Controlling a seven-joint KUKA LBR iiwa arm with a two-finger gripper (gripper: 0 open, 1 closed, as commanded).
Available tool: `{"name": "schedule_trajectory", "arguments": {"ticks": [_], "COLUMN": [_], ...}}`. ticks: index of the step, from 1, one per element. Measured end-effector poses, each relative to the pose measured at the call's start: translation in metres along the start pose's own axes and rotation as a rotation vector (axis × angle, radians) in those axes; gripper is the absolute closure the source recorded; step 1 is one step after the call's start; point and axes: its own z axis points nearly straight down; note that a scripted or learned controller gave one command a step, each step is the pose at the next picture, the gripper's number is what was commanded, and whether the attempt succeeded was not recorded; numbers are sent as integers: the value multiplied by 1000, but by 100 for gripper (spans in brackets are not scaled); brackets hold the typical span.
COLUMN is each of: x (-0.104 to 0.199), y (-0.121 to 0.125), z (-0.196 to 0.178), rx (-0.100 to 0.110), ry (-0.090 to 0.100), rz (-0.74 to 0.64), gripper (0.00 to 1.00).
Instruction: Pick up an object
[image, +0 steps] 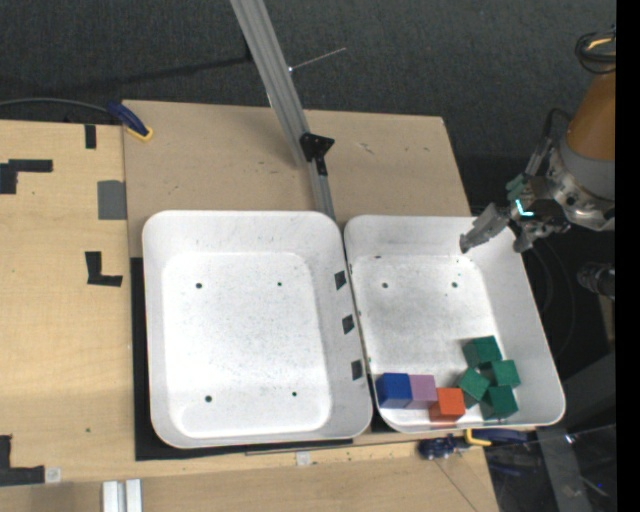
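Blocks for picking sit clustered in the near right corner of the right-hand shallow white bin: a blue cube, then a pale purple cube, an orange cube, and several dark green blocks. Left of them, the other white bin rests on the wooden worktop. Over the right bin's far right rim hangs the grey two-finger claw, fingers spread apart, gripping nothing.

Overhead slanted view (both bins)
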Motion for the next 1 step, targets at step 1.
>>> {"name": "schedule_trajectory", "arguments": {"ticks": [1], "x": [0], "y": [1], "z": [-2], "rx": [-4], "ry": [-1], "rz": [-2], "gripper": [0]}}
